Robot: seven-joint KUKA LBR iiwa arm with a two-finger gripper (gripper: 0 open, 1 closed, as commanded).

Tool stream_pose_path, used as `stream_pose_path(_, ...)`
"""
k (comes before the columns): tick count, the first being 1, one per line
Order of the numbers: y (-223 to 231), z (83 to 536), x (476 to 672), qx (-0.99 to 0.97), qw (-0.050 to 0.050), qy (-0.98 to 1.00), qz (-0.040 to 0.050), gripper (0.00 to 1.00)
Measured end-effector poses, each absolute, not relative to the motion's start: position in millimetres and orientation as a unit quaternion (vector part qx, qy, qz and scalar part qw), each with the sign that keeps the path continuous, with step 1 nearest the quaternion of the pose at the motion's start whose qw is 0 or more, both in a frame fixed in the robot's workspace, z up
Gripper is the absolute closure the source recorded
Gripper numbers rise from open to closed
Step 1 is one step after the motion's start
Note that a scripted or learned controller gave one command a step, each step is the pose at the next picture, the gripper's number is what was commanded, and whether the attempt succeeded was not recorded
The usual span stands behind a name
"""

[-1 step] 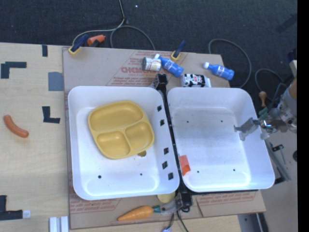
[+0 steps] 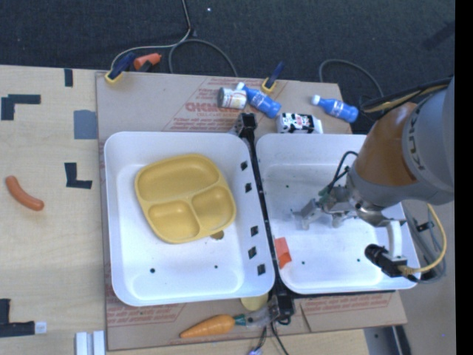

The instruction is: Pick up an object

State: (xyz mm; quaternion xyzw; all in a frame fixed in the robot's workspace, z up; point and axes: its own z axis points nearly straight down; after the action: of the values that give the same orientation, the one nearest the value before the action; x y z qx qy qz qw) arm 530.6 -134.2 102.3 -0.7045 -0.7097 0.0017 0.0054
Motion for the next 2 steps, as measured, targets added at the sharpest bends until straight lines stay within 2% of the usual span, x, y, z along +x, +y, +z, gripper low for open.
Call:
stream_pose_path(1, -100, 85, 586.5, -0.706, -0.001, -0.709, 0.0001, 0.00)
stream_pose_path(2, -135, 118, 672.1, -0.706, -0.005, -0.708, -0.0019, 0.00)
